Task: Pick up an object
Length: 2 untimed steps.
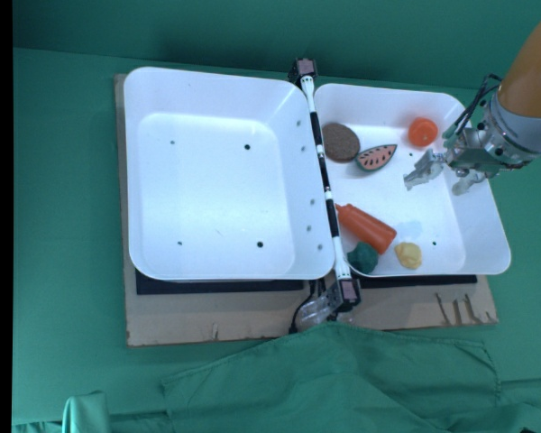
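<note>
Two shallow white bins sit side by side on a sheet of cardboard [252, 327] laid over the green table [63, 197]. The left bin [144, 88] has only a few small dark dots on its floor. The right bin [487, 233] holds all the things.

At the far side of the right bin, near the divider, lies a brown round disc [340, 141], and just to its right a watermelon slice [376, 158], close to it or touching. Further right, at the far right corner, sits a small orange ball [423, 132]. At the near side, an orange carrot-like piece [367, 225] lies slanted by the divider; just beside its near end is a dark green lump [363, 258], and to the right of that, a little apart, a yellow lump [408, 255].

The arm comes in from the right, and its jaws [444, 173] hang over the right part of the right bin, between the orange ball and the yellow lump. They stand apart, and nothing shows between them. A green cloth [343, 386] lies bunched at the near edge of the table.
</note>
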Available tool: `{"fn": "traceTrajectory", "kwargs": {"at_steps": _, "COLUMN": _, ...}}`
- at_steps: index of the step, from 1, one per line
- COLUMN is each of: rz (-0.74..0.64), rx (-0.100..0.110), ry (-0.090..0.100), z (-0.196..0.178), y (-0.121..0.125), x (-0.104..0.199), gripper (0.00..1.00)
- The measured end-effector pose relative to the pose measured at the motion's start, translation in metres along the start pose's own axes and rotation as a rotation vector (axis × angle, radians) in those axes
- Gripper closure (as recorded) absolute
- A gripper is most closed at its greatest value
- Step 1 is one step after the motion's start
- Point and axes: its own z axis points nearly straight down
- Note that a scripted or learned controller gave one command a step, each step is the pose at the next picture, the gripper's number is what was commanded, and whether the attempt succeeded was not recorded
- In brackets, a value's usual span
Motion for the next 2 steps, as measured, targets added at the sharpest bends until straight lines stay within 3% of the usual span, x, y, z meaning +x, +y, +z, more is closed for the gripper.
{"fn": "traceTrajectory", "kwargs": {"at_steps": 1, "rz": 0.005, "rx": 0.008, "ry": 0.002, "z": 0.035, "y": -0.055, "x": -0.008, "gripper": 0.0}}
{"fn": "traceTrajectory", "kwargs": {"at_steps": 2, "rz": 0.003, "rx": -0.003, "ry": 0.001, "z": 0.109, "y": -0.051, "x": -0.042, "gripper": 0.0}}
